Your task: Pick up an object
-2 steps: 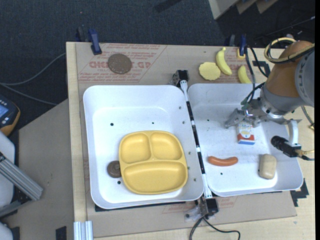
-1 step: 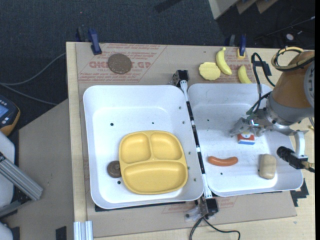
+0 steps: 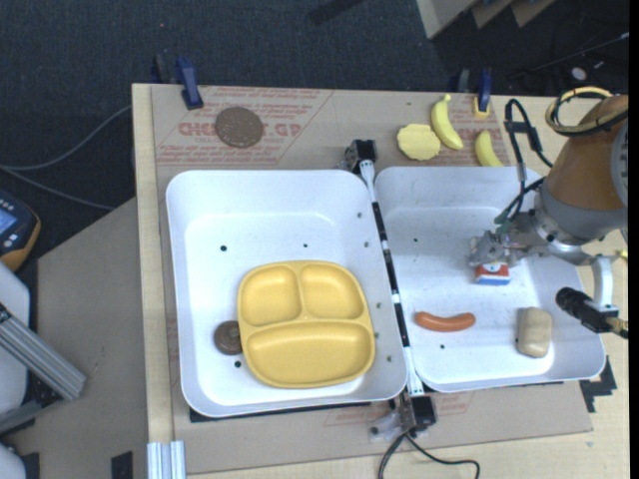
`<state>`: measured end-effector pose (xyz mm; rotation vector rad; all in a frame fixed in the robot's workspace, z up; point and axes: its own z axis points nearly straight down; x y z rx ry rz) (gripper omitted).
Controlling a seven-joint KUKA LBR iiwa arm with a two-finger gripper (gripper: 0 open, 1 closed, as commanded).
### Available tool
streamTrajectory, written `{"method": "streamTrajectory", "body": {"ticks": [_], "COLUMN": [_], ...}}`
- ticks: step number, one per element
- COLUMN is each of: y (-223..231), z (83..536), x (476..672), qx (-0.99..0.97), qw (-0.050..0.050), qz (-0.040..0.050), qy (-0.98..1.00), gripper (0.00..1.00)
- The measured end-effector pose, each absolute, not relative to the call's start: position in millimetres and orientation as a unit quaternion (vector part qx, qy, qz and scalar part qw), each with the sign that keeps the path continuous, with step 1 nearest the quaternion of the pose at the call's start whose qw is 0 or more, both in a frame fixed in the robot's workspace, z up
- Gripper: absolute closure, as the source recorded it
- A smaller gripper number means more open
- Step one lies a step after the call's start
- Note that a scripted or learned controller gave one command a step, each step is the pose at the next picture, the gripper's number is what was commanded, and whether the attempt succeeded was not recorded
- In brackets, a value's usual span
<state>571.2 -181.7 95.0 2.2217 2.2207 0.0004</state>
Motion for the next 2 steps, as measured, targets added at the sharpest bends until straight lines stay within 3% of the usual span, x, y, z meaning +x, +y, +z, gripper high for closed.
{"method": "streamTrajectory", "body": {"ticks": [1, 2], "y": [-129, -67], "z": [84, 192], "x": [625.9, 629.1], "qx": [0.705, 0.704], "qw": [0.002, 0.004], "qz": [0.0019, 0.0049], "qy": [0.710, 0.710], "gripper": [1.00, 1.00]}}
